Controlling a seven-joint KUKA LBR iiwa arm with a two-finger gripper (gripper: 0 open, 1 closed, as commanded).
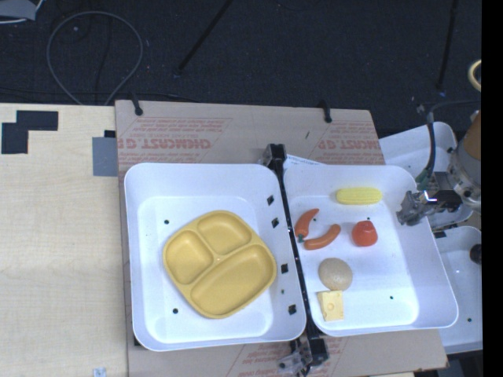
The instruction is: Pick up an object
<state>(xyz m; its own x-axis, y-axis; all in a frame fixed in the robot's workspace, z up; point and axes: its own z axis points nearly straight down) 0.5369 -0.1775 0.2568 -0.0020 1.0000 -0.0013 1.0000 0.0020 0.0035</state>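
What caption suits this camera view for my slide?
Gripper at right bin's edge beside toy foods; yellow divided plate in left bin.

Both white bins (149, 203) are showing smooth, slightly glossy plastic; the yellow divided plate (220, 264) is looking matt plastic. Printed brown cardboard (236, 136) is lying underneath, on pale wood-grain bench (55, 250).

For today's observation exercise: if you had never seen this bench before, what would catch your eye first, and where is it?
The big yellow divided plate stands out first, lying alone in the left bin. Next comes the cluster of small toy foods in the right bin: a corn cob at the top, a red tomato below it, and a cheese wedge nearest the front. The gripper hovers over that bin's right rim.
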